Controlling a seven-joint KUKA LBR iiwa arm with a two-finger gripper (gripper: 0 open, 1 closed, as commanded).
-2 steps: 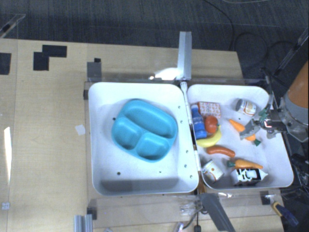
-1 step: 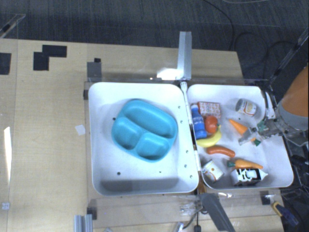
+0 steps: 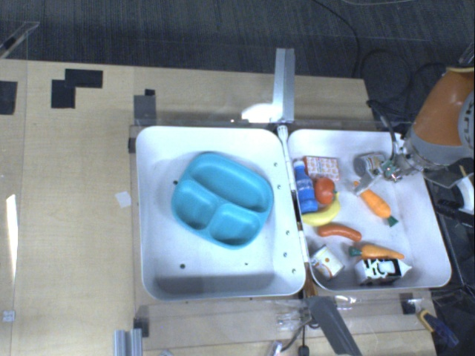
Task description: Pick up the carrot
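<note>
The tool (image 3: 371, 170) is seen low in the right bin (image 3: 438, 221), toward its 1 o'clock corner. Whether it is open or closed cannot be told. A carrot (image 3: 375, 204) lies just at 6 o'clock of the tool, tilted, not visibly gripped. A second carrot (image 3: 381, 253) rests at the bin's 5 o'clock, above a black-and-white carton (image 3: 380, 270). A blue divided plate (image 3: 221, 199) is held by the left bin (image 3: 156, 273).

I'm seeing the grey two-finger gripper (image 3: 369, 175) hovering right of centre, just above the small orange carrot (image 3: 376, 204).
</note>
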